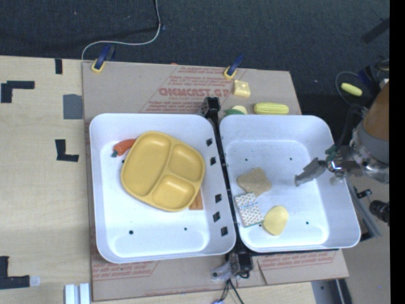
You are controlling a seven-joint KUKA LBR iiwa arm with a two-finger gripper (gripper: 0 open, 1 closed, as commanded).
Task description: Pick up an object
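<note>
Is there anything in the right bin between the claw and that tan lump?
Nothing visible. The claw sits over the right side of the right bin, and only bare white floor lies between it and the tan lump.

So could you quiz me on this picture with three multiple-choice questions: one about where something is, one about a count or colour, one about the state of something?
1. Where does the yellow divided plate lie?
A. left bin
B. right bin
C. on the cardboard behind the bins

2. How many loose things lie in the right bin?
A. one
B. three
C. five

3. What is between the gripper's fingers?
A. the checkered packet
B. the pale yellow piece
C. nothing

Answers: 1 A, it fills much of the left bin. 2 B, a tan lump, a checkered packet and a pale yellow piece. 3 C, it hangs over bare bin floor.
</note>
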